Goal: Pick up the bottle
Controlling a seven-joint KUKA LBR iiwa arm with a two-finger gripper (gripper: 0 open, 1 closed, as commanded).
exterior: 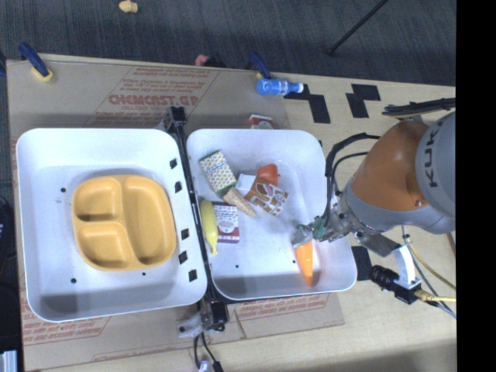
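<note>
From above, the arm point(403, 180) reaches in from the right, its orange band bulging over the right bin's point(318, 149) edge, and the tool point(316, 229) sits low by that bin's right wall, just above the orange carrot-like piece point(307, 262) lying near the front corner. I cannot tell how the tool is set or whether it has hold of anything; it is too small and dark against the wall. The bottle point(276, 87), blue with a pale cap end, lies on its side on the tabletop point(116, 99) behind the right bin, outside both bins and well apart from the tool. Inside the right bin there is a yellow banana point(208, 225) along the left wall, a small red-and-white packet point(226, 222) beside it, a green patterned box point(218, 170) further back, and a red-topped carton point(267, 191) near the middle. The left bin point(31, 208) carries a yellow divided tray point(124, 220).
</note>
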